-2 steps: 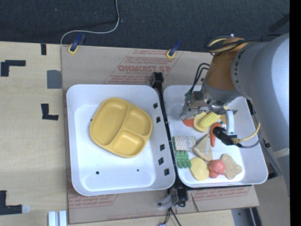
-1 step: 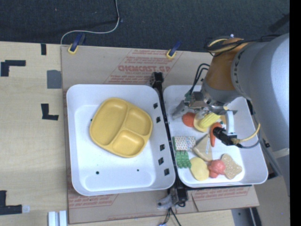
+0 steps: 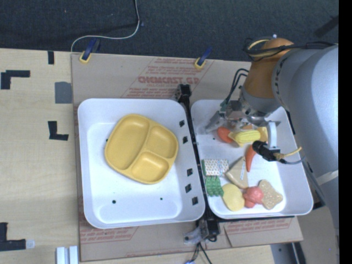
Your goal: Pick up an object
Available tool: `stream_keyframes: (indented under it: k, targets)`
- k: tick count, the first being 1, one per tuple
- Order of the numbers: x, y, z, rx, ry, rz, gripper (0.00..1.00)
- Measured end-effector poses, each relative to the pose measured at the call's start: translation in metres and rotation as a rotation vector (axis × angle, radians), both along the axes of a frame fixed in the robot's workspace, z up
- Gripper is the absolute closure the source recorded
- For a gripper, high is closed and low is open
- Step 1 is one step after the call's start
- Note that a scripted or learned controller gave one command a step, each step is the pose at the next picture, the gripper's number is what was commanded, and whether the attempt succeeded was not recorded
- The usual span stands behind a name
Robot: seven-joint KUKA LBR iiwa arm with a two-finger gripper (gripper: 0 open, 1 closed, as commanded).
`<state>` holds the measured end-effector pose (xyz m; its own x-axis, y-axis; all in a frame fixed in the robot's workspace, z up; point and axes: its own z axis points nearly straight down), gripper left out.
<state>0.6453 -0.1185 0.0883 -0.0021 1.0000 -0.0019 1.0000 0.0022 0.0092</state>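
Presently catalogued: two white bins on a cardboard sheet. The left bin (image 3: pixel 93 202) holds a yellow divided plate (image 3: pixel 142 148), lying tilted toward the bin's far left corner.

The right bin (image 3: pixel 300 202) is crowded with toy foods. A corn cob (image 3: pixel 246 136) lies in the far half, long axis running left to right, with a red-orange piece (image 3: pixel 224 135) touching its left end. An orange carrot (image 3: pixel 250 156) is set just beside the cob on the near side, long axis running near to far, tip toward the near edge. Nearer still are noted a green-and-white block (image 3: pixel 214 167), a green piece (image 3: pixel 214 186), a tan wedge (image 3: pixel 237 173), a yellow lump (image 3: pixel 232 197), a red piece (image 3: pixel 253 195) and a biscuit-coloured slice (image 3: pixel 270 193), most touching their neighbours.

The arm is entered from the right, orange band uppermost, wrist bent down over the far part of the right bin. The gripper (image 3: pixel 234 118) is seen just above the cob and red-orange piece; whether its fingers are spread or closed, or anything is gripped, cannot be told.
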Motion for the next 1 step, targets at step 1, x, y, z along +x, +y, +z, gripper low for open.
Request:
stream_keyframes:
  k: [1]
  targets:
    - [-0.0026, 0.0009, 0.0073, 0.001, 0.006, 0.000, 1.00]
